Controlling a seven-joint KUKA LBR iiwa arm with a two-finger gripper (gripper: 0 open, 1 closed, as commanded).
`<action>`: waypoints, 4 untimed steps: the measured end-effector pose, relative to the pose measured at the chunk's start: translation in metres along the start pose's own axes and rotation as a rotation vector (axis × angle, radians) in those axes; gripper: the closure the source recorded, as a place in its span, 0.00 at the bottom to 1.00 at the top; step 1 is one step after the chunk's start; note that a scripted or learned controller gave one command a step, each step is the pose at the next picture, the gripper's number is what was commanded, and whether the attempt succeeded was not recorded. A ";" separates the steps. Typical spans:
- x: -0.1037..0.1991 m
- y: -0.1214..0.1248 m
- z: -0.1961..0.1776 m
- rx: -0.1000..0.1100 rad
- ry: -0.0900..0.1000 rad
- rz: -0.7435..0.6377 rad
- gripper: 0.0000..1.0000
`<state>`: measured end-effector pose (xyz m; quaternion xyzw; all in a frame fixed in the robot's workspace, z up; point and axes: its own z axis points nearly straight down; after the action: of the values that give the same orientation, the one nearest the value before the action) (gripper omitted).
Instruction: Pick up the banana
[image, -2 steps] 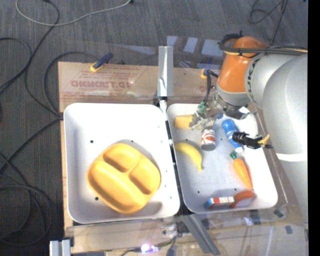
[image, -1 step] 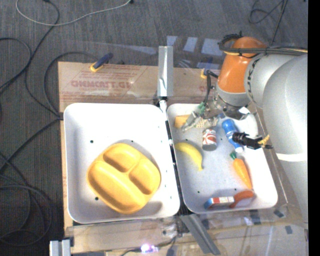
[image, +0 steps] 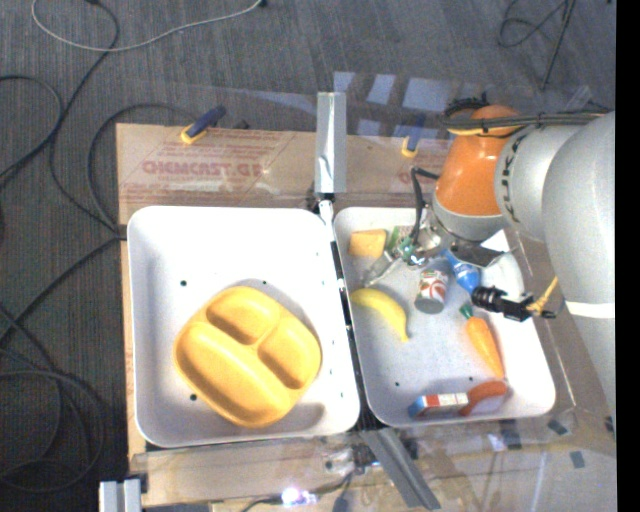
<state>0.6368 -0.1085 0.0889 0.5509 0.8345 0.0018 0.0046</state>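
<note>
Left of the soda can (image: 432, 290), a curved yellow banana (image: 384, 311) lies; hand (image: 408, 252) state unclear.

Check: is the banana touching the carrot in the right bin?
Apart. The camera view shows the banana near the bin's left wall and the carrot toward its right side, with bare white bin floor plainly between them.

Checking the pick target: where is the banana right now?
The banana lies in the right bin, near its left wall, below the yellow block.
</note>
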 end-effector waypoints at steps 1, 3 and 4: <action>0.033 -0.089 -0.001 -0.001 0.001 -0.198 0.00; 0.078 -0.048 -0.095 0.008 0.006 -0.104 1.00; 0.078 -0.048 -0.095 0.008 0.007 -0.104 0.00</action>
<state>0.5616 -0.0555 0.1833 0.5070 0.8620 0.0003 -0.0003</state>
